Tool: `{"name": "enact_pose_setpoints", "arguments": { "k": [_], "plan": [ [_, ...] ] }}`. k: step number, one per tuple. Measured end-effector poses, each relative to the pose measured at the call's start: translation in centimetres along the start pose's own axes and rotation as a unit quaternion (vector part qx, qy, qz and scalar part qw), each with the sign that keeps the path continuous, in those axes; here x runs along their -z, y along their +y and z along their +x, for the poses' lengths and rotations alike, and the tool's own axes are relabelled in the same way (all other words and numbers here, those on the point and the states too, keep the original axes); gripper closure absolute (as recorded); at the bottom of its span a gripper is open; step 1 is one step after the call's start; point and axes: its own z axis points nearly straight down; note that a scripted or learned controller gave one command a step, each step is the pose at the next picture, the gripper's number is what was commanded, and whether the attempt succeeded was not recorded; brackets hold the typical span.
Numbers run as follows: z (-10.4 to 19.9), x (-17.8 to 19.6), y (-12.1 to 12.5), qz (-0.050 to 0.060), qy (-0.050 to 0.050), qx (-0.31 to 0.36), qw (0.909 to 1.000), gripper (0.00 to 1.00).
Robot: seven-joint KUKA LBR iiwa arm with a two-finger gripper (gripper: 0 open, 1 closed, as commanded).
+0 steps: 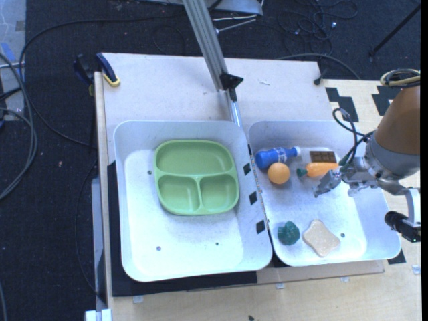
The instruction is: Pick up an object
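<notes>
I see the carrot (319, 170) just left of my gripper (332, 182), long axis running left-right (nearly touching); whether the pincer is spread I cannot tell

The gripper (332, 182) hangs over the right bin (374, 239), its dark fingers (322, 186) spread apart with nothing between them. Just beside the fingers, on the far side, lies a carrot (319, 169), with a brown block (322, 156) beyond it. Left of the gripper sit an orange ball (279, 172) and a blue bottle (274, 156). Nearer than the gripper lie a slice of bread (322, 238) and a dark green lump (289, 233). Well to its left, the left bin (134, 246) holds a green divided plate (196, 176).
</notes>
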Motion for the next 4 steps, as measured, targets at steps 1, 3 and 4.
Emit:
{"name": "enact_pose_setpoints", "arguments": {
  "k": [1,3,4],
  "plan": [
    [1.0,-5.4,0.3,0.001,0.000,0.000,1.0000,0.00],
    [0.8,-5.0,0.6,-0.006,-0.004,-0.001,1.0000,1.00],
    [0.3,-0.6,0.9,-0.004,-0.001,0.000,1.0000,1.00]
  ]
}}
